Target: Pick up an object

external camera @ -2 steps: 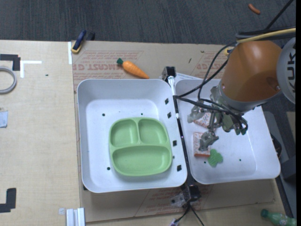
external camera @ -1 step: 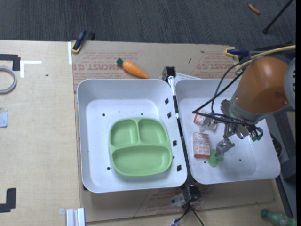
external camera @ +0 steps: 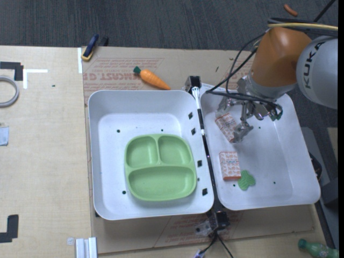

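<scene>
1. A small pink-and-white printed packet (external camera: 226, 126) sits tilted in the far left part of the right white bin (external camera: 279, 192), apparently raised off the floor.
2. The tool (external camera: 240, 130) is just beside it on the right; whether it is clenched on the packet, I cannot tell.
3. A second flat pink packet (external camera: 230, 165) and a green toy piece (external camera: 246, 181) lie nearer.
4. Judging by this, the grasp step is in hand; next comes a steady lift.

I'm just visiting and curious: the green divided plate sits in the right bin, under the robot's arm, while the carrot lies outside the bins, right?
Not quite. The camera view shows the green divided plate in the left bin, away from the arm. The carrot does lie outside the bins.
</scene>
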Action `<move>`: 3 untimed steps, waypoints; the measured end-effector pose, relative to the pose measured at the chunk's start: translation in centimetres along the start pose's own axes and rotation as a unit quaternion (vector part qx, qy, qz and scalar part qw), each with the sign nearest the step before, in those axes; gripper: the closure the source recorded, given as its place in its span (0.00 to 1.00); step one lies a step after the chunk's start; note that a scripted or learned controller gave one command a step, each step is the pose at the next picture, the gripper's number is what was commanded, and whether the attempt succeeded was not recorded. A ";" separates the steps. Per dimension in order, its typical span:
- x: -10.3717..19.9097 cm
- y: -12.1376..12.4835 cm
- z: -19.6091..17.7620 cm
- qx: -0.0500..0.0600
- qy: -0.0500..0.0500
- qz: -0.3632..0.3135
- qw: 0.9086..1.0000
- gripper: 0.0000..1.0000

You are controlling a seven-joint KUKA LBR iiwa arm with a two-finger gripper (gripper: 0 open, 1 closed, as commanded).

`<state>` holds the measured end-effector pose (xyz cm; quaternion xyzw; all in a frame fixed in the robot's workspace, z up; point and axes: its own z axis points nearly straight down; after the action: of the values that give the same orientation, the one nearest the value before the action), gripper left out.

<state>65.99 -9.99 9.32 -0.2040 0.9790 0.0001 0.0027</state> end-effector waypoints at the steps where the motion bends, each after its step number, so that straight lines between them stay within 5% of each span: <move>1: 5.3 2.4 0.0 -0.001 0.001 -0.028 1.000 0.00; 2: 5.2 2.4 -1.0 -0.001 -0.001 -0.026 1.000 1.00; 3: 5.0 3.6 -18.2 0.000 0.000 0.028 1.000 1.00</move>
<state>59.88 -8.72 27.52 -0.1760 0.9844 -0.0002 0.0030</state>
